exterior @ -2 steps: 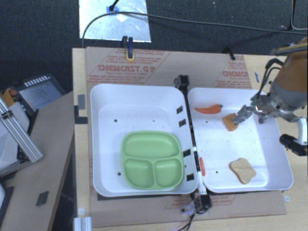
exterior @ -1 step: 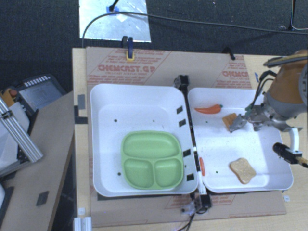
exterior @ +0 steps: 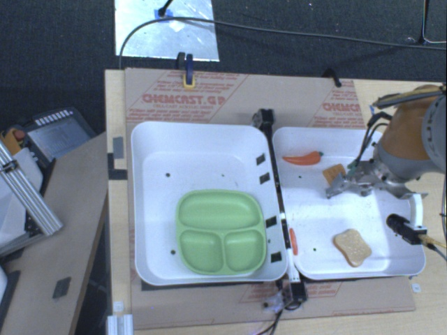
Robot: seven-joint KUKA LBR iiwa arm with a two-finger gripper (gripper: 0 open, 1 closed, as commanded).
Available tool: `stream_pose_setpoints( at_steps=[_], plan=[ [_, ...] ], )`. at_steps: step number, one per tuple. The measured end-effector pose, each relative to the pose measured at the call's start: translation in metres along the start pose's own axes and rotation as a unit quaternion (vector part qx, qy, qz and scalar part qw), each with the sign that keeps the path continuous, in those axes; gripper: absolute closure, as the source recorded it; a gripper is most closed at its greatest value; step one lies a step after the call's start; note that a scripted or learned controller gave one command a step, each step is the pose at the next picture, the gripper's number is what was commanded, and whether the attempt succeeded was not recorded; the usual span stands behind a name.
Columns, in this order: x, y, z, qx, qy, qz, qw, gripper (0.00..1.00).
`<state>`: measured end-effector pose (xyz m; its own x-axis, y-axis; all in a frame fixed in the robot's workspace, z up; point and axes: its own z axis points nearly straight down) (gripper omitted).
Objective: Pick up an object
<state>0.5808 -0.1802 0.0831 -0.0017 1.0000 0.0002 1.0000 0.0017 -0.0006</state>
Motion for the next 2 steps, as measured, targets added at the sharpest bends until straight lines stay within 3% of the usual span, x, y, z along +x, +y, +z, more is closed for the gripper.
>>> stream_pose_setpoints(
  at_steps=[1,2],
  plan=[
    [0.0,0.001,-0.013,-0.002,-0.001,0.0,1.0,1.0],
    [0.001,0.006,-0.077,-0.004,-0.001,-0.001,1.0,1.0]
  ],
)
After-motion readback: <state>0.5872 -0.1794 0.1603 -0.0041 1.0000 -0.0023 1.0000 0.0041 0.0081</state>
